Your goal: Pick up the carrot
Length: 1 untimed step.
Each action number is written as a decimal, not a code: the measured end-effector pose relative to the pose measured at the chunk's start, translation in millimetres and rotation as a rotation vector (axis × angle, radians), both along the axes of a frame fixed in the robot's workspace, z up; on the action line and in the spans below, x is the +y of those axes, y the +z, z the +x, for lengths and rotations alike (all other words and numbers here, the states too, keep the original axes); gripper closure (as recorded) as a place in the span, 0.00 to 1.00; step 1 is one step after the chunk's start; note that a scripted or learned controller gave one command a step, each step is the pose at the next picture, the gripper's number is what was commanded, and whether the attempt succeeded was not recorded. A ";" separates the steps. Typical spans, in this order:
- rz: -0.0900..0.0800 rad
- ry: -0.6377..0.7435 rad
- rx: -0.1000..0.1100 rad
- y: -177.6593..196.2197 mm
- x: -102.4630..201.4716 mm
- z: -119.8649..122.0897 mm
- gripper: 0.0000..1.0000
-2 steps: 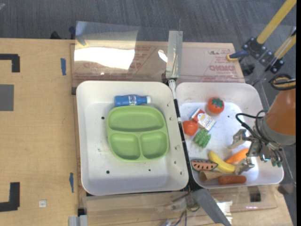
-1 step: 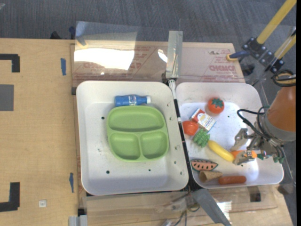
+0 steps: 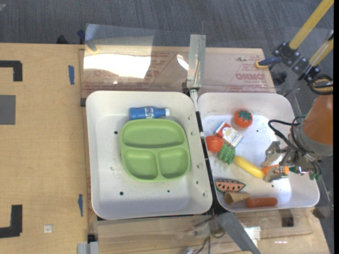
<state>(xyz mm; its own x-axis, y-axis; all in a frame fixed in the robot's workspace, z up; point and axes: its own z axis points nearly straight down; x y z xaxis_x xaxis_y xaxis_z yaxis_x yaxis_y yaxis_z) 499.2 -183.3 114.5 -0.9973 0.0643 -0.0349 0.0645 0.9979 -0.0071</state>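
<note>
Camera view shows the two-finger metal gripper (image 3: 275,163) low over the right part of the right shallow white plastic bin (image 3: 280,106); whether the claw is wide or narrow cannot be told. The stubby orange-red toy carrot with a green leafy top (image 3: 218,147) lies well apart from it, near that bin's left wall, with a yellow toy banana (image 3: 248,166) between them. A round red toy tomato (image 3: 243,118), a small white carton (image 3: 231,135), a watermelon slice (image 3: 231,185), a brown cone (image 3: 235,197) and a red sausage (image 3: 261,201) share that bin. The left white bin (image 3: 100,157) holds a green three-compartment plate (image 3: 155,150) and a blue bottle (image 3: 148,112) lying at its far rim.
</note>
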 end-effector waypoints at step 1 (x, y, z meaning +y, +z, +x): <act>0.009 0.066 0.030 9.0 39.2 -13.8 1.00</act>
<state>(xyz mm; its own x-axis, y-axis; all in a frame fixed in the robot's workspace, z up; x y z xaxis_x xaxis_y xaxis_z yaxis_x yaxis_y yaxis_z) 485.4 -144.1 123.5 -1.0000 -0.0016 -0.0043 -0.0016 1.0000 0.0009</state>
